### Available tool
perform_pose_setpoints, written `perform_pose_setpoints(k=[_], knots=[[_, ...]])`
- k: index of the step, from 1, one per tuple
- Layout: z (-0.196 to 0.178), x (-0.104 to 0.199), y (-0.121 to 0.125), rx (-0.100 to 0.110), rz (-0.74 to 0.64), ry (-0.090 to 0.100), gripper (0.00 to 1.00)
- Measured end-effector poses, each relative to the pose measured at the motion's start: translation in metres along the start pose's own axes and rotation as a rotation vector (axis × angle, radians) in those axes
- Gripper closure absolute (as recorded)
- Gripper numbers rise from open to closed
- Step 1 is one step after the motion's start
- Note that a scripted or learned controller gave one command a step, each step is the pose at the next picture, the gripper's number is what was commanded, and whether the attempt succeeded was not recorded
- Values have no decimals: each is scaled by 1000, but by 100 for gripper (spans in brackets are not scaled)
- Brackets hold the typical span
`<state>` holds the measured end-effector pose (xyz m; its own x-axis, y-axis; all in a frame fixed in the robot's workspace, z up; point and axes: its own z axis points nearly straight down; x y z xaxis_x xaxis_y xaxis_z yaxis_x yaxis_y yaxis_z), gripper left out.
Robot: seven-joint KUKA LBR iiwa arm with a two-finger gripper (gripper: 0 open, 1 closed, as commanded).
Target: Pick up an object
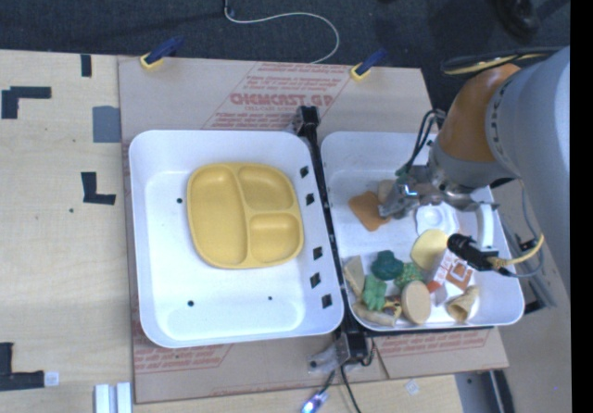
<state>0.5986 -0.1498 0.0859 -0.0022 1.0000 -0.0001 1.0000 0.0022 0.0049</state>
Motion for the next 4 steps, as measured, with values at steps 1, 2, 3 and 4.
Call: perform_pose_setpoints(k=[1, 2, 3, 4], knots=[[-81, -46, -54, 3, 7, -3, 0], [4, 2, -4, 5, -3, -1, 0], [-100, -55, -47, 1, 6, -3, 0], [5, -5, -70, 6, 2, -2, 0]])
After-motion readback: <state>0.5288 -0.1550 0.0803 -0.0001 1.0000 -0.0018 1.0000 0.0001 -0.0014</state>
